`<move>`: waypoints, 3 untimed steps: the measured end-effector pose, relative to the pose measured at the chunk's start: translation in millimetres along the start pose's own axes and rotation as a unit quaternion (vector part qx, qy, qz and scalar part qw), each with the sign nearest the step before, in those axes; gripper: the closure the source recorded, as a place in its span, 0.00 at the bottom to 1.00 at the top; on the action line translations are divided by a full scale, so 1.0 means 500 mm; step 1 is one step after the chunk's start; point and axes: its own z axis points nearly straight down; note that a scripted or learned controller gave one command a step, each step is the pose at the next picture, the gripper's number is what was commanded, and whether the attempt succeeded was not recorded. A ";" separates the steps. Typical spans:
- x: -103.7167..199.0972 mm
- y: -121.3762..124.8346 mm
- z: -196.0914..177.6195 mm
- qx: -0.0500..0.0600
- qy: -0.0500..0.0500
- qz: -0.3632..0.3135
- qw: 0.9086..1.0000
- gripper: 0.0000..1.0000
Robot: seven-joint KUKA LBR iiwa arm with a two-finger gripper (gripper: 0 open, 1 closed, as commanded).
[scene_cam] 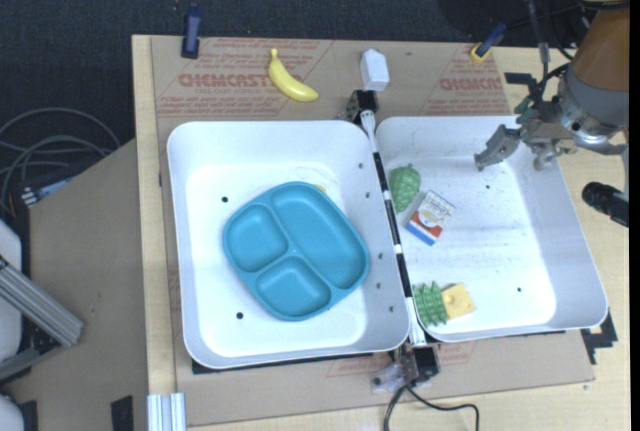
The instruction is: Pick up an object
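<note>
Over the far right corner of the right bin point(560, 219) my claw point(515, 147) hangs released, its fingers spread and nothing between them. Every candidate lies to the left of it and nearer the camera. Closest is the small white packet point(432, 216) with red and blue print, down and left of the claw on bare bin floor. Just beyond that, against the divider, sits a green ribbed object point(404, 187). Farthest from the claw, in the near left corner, a yellow block point(457, 301) touches a spiky green toy point(429, 303).

From here, I judge the packet the likeliest target, and the riskiest: it looks flat, so the fingers could close above it or skid it along the floor. The green piece sits so tight to the wall that one finger may strike the rim. With the corner pair touching, a grab could nudge both and seize neither.
</note>
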 end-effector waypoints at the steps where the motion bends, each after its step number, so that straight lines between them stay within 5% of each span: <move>1: 0.147 0.034 0.078 0.002 0.001 -0.001 1.000 0.00; 2: 0.131 0.006 0.198 -0.003 -0.003 0.001 1.000 0.00; 3: 0.144 -0.062 0.231 0.001 0.000 0.001 1.000 0.00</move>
